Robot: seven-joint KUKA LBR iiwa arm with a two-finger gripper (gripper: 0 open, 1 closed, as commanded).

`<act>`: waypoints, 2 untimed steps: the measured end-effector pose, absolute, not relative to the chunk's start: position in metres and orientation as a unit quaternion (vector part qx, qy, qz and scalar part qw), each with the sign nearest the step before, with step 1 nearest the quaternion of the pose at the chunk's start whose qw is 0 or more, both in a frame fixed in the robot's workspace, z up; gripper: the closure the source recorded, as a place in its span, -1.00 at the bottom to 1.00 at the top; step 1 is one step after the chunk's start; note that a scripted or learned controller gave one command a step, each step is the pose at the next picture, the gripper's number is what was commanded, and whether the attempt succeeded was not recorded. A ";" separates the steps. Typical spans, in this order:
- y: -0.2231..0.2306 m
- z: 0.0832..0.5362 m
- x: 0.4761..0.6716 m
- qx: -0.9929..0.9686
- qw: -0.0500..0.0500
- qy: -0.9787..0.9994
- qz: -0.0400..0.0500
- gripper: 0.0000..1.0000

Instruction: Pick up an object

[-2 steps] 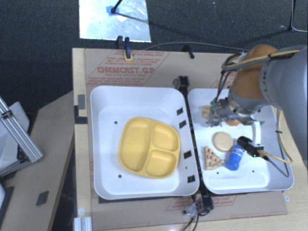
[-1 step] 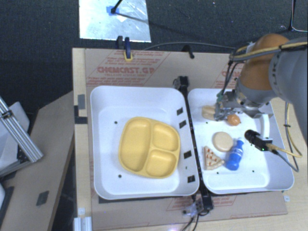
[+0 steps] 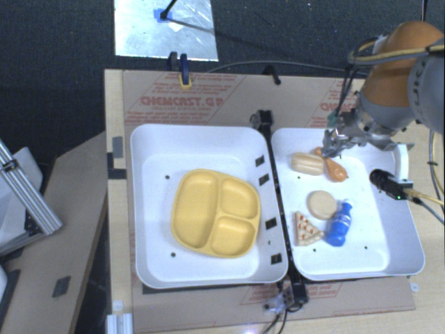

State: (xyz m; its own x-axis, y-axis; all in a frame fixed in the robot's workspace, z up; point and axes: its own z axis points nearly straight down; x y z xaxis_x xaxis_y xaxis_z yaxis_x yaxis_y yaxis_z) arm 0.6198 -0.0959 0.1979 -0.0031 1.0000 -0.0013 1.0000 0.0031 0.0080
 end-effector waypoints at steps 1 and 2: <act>-0.096 0.251 0.621 0.706 0.003 0.708 0.002 1.00; -0.049 0.256 0.607 0.704 0.000 0.710 0.001 1.00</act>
